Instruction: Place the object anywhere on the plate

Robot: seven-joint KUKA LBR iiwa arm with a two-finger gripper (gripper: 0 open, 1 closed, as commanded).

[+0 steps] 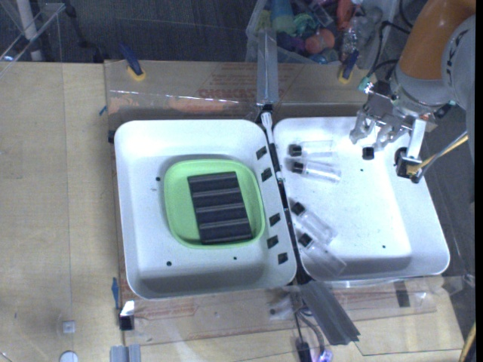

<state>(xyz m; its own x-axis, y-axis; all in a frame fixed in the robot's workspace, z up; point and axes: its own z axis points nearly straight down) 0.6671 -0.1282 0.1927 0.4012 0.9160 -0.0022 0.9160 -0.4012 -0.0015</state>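
Gripper point(375, 130) hangs over the back of the right bin point(423, 240), with the vials lying loose below and the plate point(175, 194) in the other bin.

The fingers are a blur of pale metal, so I cannot tell how far apart they stand, and nothing shows between them. Clear plastic vials with dark caps lie on the smooth white floor of the right bin: two point(313, 161) near the back left corner, just beside each other, and two more point(309, 228) further forward by the divider point(275, 194). The left bin point(136, 262) holds the rounded green plate, which carries a black ribbed block point(219, 207) over most of its middle. Behind the bins, on the tan counter point(53, 202), a clear tub of coloured toys point(313, 13) stands.
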